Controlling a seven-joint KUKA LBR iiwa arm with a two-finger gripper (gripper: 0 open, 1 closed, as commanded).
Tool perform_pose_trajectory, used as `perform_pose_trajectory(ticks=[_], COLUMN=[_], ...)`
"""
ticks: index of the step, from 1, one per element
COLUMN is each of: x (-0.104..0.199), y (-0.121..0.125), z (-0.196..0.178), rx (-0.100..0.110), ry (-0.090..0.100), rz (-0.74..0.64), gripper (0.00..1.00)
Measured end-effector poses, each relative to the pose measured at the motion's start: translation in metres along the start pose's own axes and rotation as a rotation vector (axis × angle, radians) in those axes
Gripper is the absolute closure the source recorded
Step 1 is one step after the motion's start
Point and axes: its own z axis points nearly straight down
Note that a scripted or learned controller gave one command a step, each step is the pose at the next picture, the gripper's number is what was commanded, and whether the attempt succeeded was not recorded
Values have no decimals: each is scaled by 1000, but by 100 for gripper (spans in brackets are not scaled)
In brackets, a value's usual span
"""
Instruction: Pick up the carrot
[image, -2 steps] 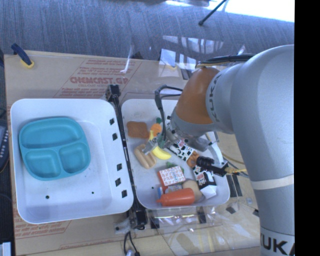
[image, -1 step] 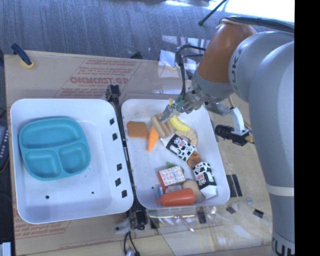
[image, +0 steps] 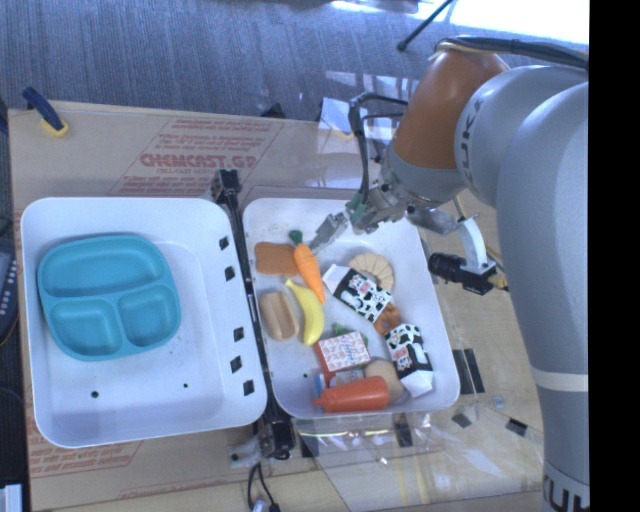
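The orange tapered carrot with a green top (image: 308, 268) lies in the right-hand shallow white bin (image: 432, 352), near its upper left, angled between a brown bread-like piece (image: 275, 258) and a yellow banana (image: 308, 312). The grey arm's hand (image: 334, 229) hangs just above and to the right of the carrot, apart from it; I cannot tell whether it is spread or pressed together. The left white bin (image: 60, 415) holds a blue three-compartment plastic tray (image: 105, 292). Both bins sit on the tabletop (image: 150, 150).
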Motion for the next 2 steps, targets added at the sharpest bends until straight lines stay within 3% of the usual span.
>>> perform_pose_trajectory(ticks=[1, 2], x=[11, 11], y=[13, 15], z=[125, 112], rx=[3, 2], ry=[2, 1], rz=[45, 36], gripper=[0, 100])
